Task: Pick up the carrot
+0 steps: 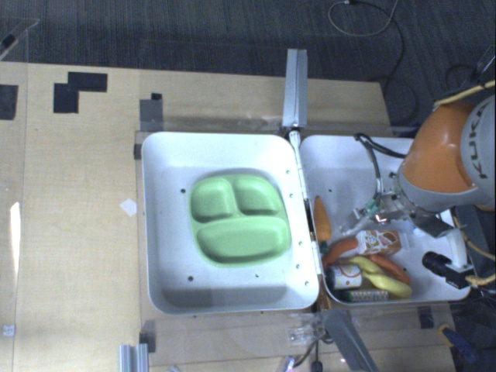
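Seeing my gripper (370, 211) over the right bin (341, 157), grip state unclear, carrot (321, 220) near, by the left wall.

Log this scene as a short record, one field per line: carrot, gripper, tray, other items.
carrot: in the right bin, lying along its left wall, apart from the gripper
gripper: above the right bin, over the pile of items; finger state unclear
tray: green, three compartments, in the left bin
other items: banana, a red piece and a labelled packet piled at the right bin's near edge
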You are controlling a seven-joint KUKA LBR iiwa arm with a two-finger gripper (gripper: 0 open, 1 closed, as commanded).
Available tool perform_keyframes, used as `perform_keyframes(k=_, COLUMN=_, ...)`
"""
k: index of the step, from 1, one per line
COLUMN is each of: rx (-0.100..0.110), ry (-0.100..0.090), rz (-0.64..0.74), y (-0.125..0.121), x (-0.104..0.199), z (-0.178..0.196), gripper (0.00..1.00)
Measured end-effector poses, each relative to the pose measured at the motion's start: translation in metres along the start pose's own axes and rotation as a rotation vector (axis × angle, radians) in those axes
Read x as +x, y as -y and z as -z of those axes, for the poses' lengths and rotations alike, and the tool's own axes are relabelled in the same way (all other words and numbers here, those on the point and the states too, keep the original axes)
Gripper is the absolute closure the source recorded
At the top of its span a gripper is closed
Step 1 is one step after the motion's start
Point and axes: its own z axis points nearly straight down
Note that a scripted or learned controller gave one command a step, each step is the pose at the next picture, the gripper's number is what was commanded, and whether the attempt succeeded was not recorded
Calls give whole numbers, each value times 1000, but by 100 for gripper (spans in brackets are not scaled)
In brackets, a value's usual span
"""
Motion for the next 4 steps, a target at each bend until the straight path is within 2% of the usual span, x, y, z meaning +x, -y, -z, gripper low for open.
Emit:
perform_keyframes(k=1, rx=-13, ry=10, rz=318, y=-60, x=-6, z=-32, gripper=0)
perform_keyframes(k=2, rx=-17, ry=16, rz=355, y=-39, x=2, z=-31, gripper=0)
perform_keyframes(k=3, rx=-19, ry=11, rz=357, y=-41, x=5, z=-20, gripper=100)
perform_keyframes(k=4, rx=-4, ry=3, rz=543, y=-27, x=6, z=28, gripper=100)
